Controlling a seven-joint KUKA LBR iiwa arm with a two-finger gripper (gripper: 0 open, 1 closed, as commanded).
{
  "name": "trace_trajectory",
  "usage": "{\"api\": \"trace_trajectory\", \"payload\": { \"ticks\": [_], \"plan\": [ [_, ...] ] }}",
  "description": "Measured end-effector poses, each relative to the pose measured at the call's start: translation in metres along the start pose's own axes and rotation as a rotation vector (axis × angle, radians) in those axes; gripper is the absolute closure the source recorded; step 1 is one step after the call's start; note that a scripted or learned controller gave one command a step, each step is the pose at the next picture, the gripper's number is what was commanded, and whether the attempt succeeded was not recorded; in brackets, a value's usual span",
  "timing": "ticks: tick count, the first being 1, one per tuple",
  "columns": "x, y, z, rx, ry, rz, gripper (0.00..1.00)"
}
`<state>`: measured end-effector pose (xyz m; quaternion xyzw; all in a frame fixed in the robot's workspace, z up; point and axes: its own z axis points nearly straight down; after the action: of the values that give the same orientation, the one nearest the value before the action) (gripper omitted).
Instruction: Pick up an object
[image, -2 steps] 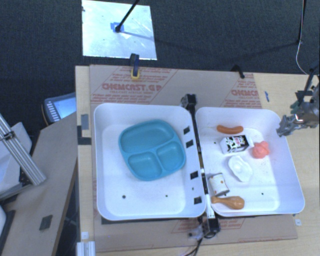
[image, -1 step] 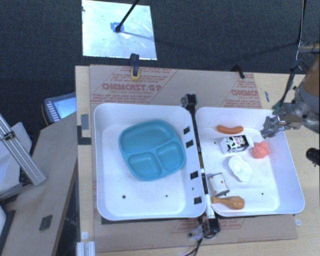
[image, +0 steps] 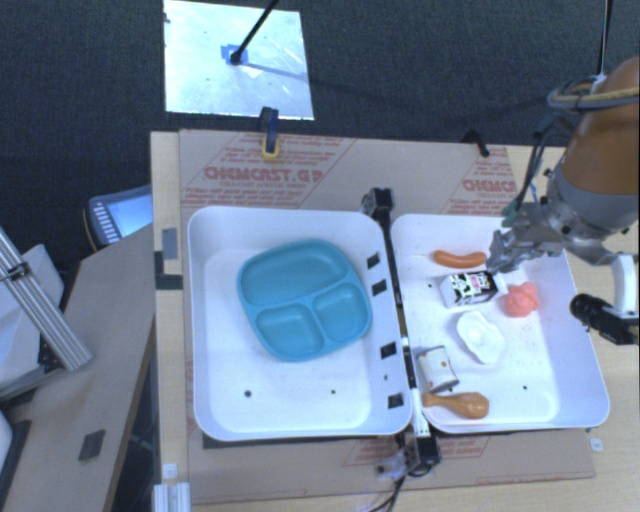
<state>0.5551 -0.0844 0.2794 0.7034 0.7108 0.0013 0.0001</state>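
The right bin (image: 570, 395) holds several small objects. An orange sausage (image: 457, 258) lies at the back, with a black-and-white carton (image: 468, 288) just in front of it. A pink lump (image: 520, 299) sits to the carton's right and a white piece (image: 481, 336) lies nearer the front. A small grey-and-brown box (image: 436, 367) and a brown drumstick (image: 458, 403) rest at the front left. My gripper (image: 503, 252) hangs over the back of this bin, between the sausage and the pink lump, just above the carton's right end. Nothing is visibly held.
The left bin (image: 215, 400) carries a blue three-compartment plate (image: 305, 298). A black divider with clips (image: 390, 300) runs between the bins. The arm's orange-banded wrist (image: 600, 130) comes in from the right, over the right bin's far corner.
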Motion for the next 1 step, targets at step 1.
{"api": "trace_trajectory", "payload": {
  "ticks": [1],
  "plan": [
    [0.0553, -0.0122, 0.0156, 0.001, 0.0, 0.001, 1.0]
  ]
}}
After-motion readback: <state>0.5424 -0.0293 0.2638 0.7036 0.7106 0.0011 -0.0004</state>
